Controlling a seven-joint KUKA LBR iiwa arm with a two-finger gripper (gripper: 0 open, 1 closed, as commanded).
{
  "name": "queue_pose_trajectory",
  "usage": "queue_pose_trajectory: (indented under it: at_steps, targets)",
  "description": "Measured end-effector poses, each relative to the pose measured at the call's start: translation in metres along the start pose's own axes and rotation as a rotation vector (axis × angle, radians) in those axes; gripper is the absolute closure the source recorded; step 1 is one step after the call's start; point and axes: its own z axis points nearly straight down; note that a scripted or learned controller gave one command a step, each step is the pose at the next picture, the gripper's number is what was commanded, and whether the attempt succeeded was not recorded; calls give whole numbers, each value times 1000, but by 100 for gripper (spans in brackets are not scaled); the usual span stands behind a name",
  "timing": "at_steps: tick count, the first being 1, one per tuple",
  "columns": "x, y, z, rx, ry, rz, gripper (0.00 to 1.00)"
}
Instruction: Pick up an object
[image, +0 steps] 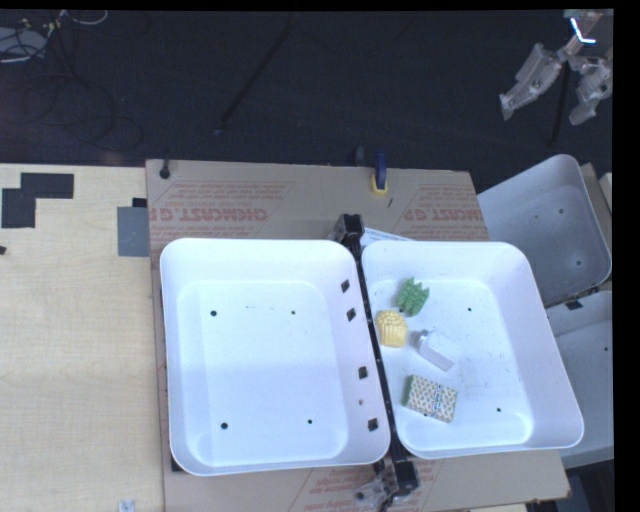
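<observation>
Four small things lie in the right bin (540, 300), bunched toward its left wall — a green toy (412, 296), a yellow lump (391, 328), a clear piece (435, 350) and a patterned packet (431, 397) — loose enough for a pick. Any one could be the target. Up at the far right corner the gripper (560, 75) hangs well clear of the bins; whether its jaws are parted is too blurred to tell. Nothing is visibly held.

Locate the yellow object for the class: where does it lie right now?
The yellow object lies in the right bin, near its left wall, just below the green object.
</observation>
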Motion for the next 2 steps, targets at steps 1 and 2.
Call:
queue_pose_trajectory:
  at_steps: [1, 2]
  targets:
    - [0, 1, 2, 23, 1, -3, 100]
    - [52, -3, 70, 27, 3, 0, 100]
